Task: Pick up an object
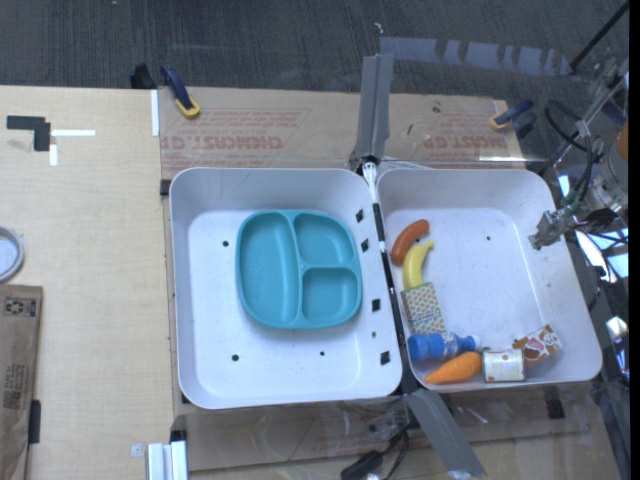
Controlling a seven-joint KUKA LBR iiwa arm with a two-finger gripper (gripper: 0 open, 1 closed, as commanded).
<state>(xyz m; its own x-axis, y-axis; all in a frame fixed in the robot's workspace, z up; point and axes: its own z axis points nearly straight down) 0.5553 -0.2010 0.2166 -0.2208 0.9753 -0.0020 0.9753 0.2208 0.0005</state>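
Nearest the camera, along the front wall of the right bin, lie a carrot, a small white can and a brown-and-white spotted toy, with a blue bottle on its side just behind the carrot. Behind the bottle sits a patterned packet, then a yellow banana and an orange sausage, all close to the bin's left wall. The left bin holds a teal divided plate near its middle. The jaws hang over the right bin's right rim, well apart from the items; I cannot tell how they are set. Farther back, two clamps pin cardboard to the tabletop.
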